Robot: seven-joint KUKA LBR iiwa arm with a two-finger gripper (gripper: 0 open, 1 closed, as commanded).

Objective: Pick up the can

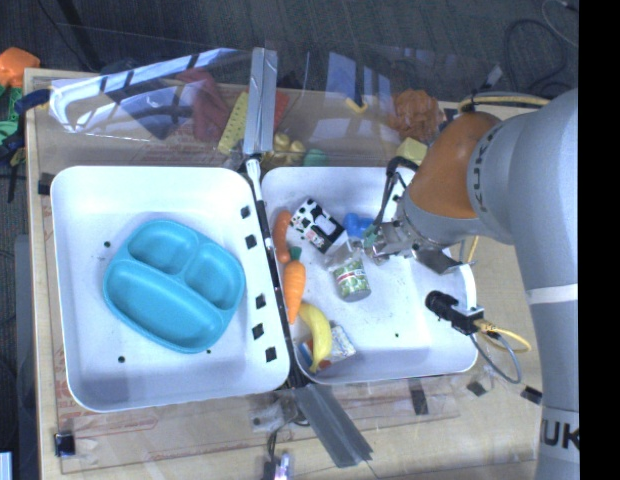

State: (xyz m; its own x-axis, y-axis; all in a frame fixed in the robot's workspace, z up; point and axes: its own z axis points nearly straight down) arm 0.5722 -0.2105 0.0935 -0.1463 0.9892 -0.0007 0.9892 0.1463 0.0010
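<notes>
The can (352, 279) is small with a silver top and a green label. It lies tilted in the middle of the right bin (430, 353). My gripper (376, 244) hangs just above and to the right of the can, close to its top end. The wrist's orange band (452, 180) sits behind it at the bin's right side. I cannot make out whether the gripper touches the can.
Around the can lie a black-and-white cow-patterned box (316, 224), a blue item (357, 226), two carrots (291, 280), and a banana (315, 334) by the divider. The left bin (80, 368) holds a blue divided plate (176, 284). Clutter sits behind the bins.
</notes>
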